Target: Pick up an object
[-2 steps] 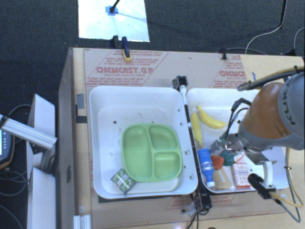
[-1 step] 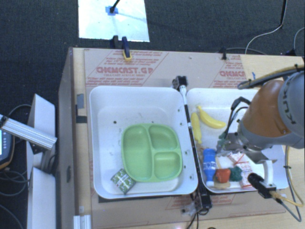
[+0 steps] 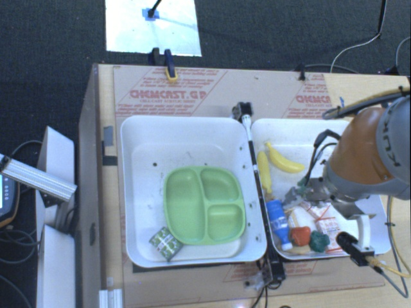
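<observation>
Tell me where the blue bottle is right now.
The blue bottle lies in the right bin, against its left wall, below the yellow bananas and left of the red object.

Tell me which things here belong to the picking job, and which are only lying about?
For the job:
gripper
right bin
banana
blue bottle
red piece
green piece

Lying about:
left bin
green plate
small green packet
</observation>
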Controlling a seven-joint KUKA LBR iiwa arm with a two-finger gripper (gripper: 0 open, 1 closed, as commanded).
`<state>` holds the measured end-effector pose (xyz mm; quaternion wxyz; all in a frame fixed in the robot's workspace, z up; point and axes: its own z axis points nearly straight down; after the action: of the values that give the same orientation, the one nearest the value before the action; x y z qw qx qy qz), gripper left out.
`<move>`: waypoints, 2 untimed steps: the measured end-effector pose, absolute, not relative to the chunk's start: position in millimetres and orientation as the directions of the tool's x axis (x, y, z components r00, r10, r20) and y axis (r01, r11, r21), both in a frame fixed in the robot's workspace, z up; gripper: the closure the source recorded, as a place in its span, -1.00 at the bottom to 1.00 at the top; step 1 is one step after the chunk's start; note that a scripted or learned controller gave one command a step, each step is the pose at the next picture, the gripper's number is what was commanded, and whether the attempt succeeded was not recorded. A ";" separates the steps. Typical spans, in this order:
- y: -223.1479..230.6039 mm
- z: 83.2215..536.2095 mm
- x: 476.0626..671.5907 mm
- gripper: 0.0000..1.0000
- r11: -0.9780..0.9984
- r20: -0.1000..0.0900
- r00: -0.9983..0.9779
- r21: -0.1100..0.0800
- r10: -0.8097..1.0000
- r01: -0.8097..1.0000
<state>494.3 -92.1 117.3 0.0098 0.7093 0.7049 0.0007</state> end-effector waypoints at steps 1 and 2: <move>-154.5 94.6 510.7 -1.00 0.001 -0.001 -0.001 0.013 1.000 1.000; -140.7 90.4 581.9 -1.00 0.003 -0.003 -0.003 0.014 1.000 1.000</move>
<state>581.9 -140.7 90.4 0.0060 0.7059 0.7082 0.0040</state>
